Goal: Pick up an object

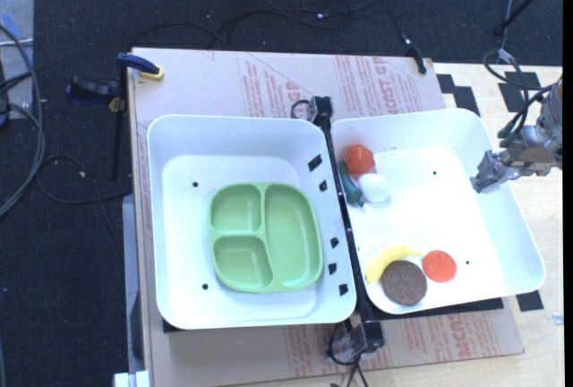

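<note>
Crowding the right bin's (501, 197) near edge, a brown disc (405, 282), banana (387, 258) and orange disc (439, 265) are risking a glancing miss, while the gripper (491, 172) is hovering at the far rim, its grip state beyond telling.

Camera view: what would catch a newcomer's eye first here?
Probably the green divided tray sitting in the left bin. Next, the food-like items scattered in the right bin: an orange-red piece beside a white one near the divider, and a yellow banana, brown disc and orange disc toward the near edge. The gripper hovers at that bin's right rim.
</note>
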You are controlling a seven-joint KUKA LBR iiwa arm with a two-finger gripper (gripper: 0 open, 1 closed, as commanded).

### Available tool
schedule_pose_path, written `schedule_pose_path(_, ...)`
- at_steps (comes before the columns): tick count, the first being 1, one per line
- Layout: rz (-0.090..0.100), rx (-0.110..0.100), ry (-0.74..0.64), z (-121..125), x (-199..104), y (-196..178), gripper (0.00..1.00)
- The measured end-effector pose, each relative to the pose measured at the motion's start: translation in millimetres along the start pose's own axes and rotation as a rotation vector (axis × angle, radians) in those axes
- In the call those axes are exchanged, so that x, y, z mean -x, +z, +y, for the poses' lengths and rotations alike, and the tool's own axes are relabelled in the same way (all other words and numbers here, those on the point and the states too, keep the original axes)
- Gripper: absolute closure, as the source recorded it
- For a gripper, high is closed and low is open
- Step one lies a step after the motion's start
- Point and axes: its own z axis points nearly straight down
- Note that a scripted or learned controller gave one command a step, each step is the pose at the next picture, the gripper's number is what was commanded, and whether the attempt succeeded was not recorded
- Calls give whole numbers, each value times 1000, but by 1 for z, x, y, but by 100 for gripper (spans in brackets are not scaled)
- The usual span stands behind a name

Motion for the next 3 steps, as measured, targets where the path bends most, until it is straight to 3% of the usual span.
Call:
schedule_pose_path(1,0,0,0,0,0,0,0)
schedule_pose_path(2,0,0,0,0,0,-10,100)
schedule_pose_path(3,0,1,0,0,0,-10,0)
